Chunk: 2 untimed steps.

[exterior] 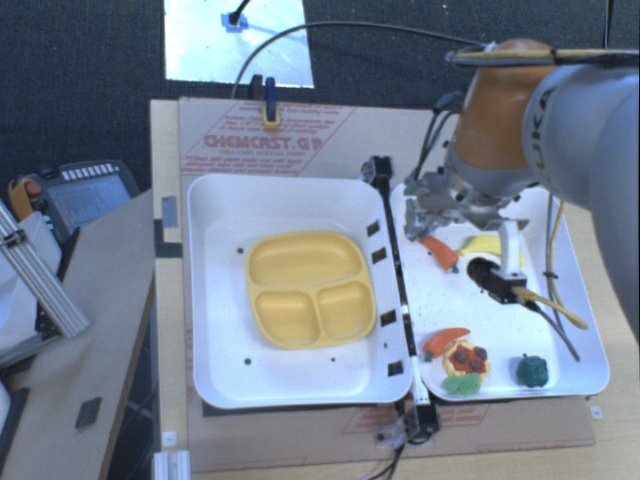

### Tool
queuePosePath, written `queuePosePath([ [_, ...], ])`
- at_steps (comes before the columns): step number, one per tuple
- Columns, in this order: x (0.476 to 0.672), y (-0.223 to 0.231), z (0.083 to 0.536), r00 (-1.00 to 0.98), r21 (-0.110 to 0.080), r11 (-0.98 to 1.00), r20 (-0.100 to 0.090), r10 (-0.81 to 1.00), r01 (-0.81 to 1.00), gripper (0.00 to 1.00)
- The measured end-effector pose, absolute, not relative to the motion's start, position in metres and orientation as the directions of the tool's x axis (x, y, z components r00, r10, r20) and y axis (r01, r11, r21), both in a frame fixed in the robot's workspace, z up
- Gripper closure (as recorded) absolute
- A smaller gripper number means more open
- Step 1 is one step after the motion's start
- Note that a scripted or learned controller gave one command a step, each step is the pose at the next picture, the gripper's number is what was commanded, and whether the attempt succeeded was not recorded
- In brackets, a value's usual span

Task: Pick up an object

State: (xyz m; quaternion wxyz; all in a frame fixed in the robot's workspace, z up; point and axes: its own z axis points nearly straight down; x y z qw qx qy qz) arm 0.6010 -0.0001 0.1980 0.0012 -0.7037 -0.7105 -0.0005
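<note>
The grey two-finger gripper [432, 230] hangs directly above the small orange plastic carrot [439, 253], which lies diagonally; its grip state I cannot tell

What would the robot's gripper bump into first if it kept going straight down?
Probably the small orange toy carrot, lying on the floor of the right white bin just under the gripper. Depth is hard to judge from this slanted view.

The grey arm [585, 128] reaches in from the right, its orange band [505, 103] sitting above the wrist, bent downward; the gripper [432, 230] hangs low beneath it, pointing down and slightly left, dark cables looping alongside the wrist
</note>
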Motion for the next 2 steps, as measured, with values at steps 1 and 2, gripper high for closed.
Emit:
queuePosePath([
  [1,0.584,0.043,0.198,-0.009,-0.001,0.009,0.002,1.000,1.000,1.00],
  [2,0.573,0.093,0.201,-0.010,0.000,0.010,0.003,1.000,1.000,1.00],
])
